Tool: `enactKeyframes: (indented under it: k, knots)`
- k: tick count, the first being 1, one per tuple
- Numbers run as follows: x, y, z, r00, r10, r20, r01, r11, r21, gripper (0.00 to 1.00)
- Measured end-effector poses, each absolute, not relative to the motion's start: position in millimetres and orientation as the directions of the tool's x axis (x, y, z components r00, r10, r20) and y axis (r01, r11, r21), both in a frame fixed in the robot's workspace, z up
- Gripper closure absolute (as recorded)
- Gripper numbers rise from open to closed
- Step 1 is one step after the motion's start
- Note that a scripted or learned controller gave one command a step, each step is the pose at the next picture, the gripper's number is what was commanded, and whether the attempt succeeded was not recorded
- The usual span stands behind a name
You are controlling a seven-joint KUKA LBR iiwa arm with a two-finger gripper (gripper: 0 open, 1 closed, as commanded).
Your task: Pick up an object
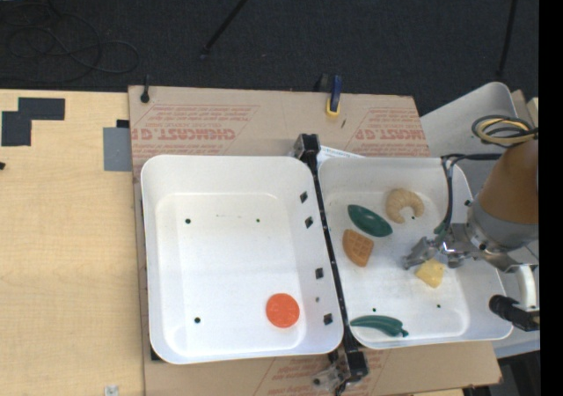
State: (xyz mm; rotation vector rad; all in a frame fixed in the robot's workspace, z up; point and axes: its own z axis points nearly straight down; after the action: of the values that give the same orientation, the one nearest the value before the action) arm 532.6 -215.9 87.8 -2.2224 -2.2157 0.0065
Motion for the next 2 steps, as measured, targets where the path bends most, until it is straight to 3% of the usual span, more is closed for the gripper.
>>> enactKeyframes:
  k: [1,2]
  knots:
    - [562.7,-187.1,177.4,-0.004,1.000,-0.001,1.000,0.004,0.008,0.00]
    - [589.7,-105.6,86.1,-0.006,1.000,0.000,1.000,0.006,0.000,0.00]
